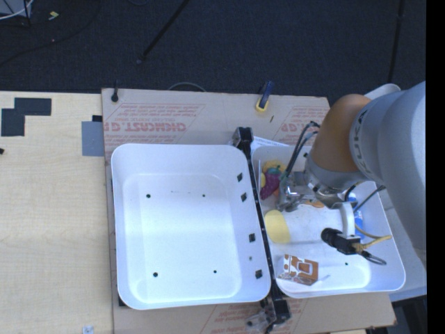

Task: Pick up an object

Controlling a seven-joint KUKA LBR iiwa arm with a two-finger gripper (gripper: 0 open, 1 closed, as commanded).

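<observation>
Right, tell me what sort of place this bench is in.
Probably a robotics lab set up for grasping trials. A robot arm reaches over two white bins on a cardboard sheet, small items like a yellow object lie in one bin, and cables trail on the dark floor.

Your tool (290, 195) sits low in the right bin (389, 273), hemmed in. Just beside it toward the divider (252, 200) lie a purple-and-yellow toy (270, 179) and a yellow egg-shaped object (277, 226). Beyond the egg rests an orange-and-white packet (300, 268); black pliers (348, 243) lie on the arm's side. Past the divider, the left bin (128, 284) offers you open floor.
</observation>
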